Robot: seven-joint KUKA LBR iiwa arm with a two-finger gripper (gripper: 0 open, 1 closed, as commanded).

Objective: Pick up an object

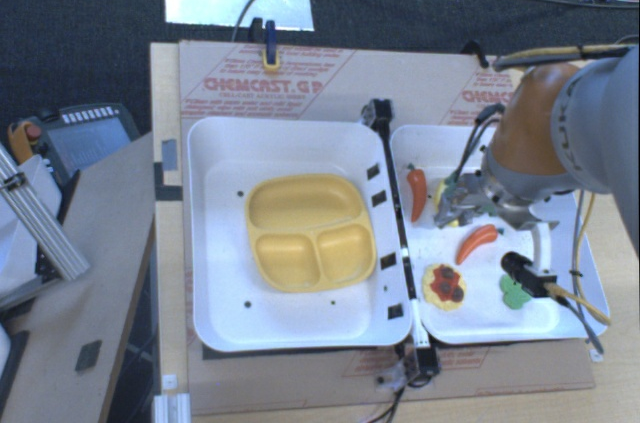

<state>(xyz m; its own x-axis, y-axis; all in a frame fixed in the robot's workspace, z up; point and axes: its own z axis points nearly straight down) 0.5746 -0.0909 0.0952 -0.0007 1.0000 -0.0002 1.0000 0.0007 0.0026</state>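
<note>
Two bins [215,161], pincer [452,211] near divider [392,211]

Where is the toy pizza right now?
The toy pizza lies near the front of the right bin, close to the divider, below the orange pepper.

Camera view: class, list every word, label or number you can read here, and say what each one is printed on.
"CHEMCAST GP": red print on the brown board behind the left bin.
Red print at the board's right end, behind the arm: partly hidden, unreadable.
Faint red print along the board's front edge: too blurred to read.
</note>
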